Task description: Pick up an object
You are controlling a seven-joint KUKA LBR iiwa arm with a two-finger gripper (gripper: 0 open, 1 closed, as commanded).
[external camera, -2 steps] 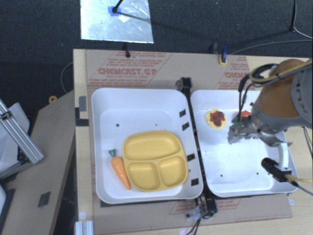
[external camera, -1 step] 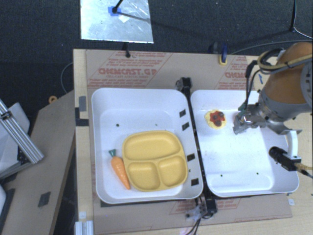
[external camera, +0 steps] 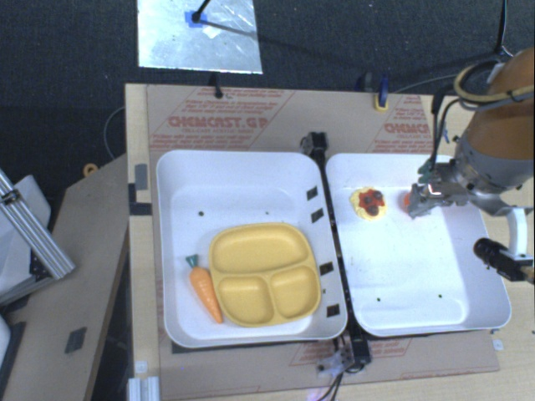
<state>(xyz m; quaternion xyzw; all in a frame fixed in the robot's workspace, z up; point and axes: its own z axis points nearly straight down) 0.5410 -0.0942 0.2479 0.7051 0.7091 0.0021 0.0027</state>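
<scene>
In the right bin (external camera: 418,303), a small yellow toy with red and dark spots (external camera: 368,202) lies near the far left corner. To its right, a small orange-red object (external camera: 406,200) shows at the tip of my gripper (external camera: 420,199). The gripper is low over the far part of that bin, reaching in from the right. I cannot tell whether the orange-red object is held or only lies beside the gripper. In the left bin (external camera: 192,182), an orange carrot (external camera: 203,291) lies against the left side of a yellow divided tray (external camera: 263,272).
The arm's grey and orange body (external camera: 497,132) hangs over the right bin's far right corner. A black part (external camera: 500,259) juts over that bin's right rim. A shiny metal sheet (external camera: 199,23) lies beyond the bench.
</scene>
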